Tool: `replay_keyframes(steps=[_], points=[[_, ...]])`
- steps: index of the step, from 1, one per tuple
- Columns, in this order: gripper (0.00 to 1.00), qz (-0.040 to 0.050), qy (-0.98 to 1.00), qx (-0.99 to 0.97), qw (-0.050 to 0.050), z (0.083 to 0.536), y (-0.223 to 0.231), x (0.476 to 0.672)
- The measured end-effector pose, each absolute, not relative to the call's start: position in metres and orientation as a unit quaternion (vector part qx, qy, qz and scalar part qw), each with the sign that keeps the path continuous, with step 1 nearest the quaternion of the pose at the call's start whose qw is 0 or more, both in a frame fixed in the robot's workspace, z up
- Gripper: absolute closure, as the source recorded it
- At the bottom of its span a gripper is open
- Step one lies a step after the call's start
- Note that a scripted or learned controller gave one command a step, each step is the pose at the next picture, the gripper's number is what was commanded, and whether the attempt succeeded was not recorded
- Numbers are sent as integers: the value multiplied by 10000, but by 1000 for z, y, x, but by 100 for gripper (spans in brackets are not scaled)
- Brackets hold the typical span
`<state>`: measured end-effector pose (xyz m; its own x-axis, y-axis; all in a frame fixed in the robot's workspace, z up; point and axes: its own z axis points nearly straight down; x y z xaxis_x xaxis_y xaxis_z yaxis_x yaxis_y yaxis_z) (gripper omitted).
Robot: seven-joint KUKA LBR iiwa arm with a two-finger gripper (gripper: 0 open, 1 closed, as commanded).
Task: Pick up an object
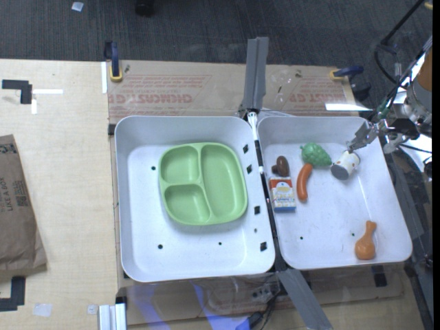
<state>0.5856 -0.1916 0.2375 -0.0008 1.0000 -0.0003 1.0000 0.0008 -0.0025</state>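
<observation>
Camera view looks down on two shallow white bins side by side. I see a light green plastic plate with three sections [203, 183] lying flat in the left white bin [137, 253]. The right white bin [323, 243] holds six small things: a leafy green toy vegetable [315, 154], a small brown toy [281, 166] to its left, an orange toy carrot [303, 182], a little red and white box [282, 193] beside the divider, a white and grey cup-shaped toy [344, 165] on its side, and an orange toy drumstick [366, 241] near the front right corner. My arm's gripper [368, 133] hangs over the back right corner, just above the cup-shaped toy. I cannot tell how its fingers stand. Both bins rest on a pale wooden bench [62, 184]. Brown cardboard with red print [179, 93] lies behind them, and dark carpet [206, 12] sits beyond.
</observation>
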Motion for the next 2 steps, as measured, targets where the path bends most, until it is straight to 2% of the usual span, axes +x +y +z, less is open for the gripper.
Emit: replay_keyframes(steps=[1, 2], points=[[0, 12, -6563, -7545, 15, 172, -217, 583], [0, -30, -6690, -7432, 47, 91, -209, 588]])
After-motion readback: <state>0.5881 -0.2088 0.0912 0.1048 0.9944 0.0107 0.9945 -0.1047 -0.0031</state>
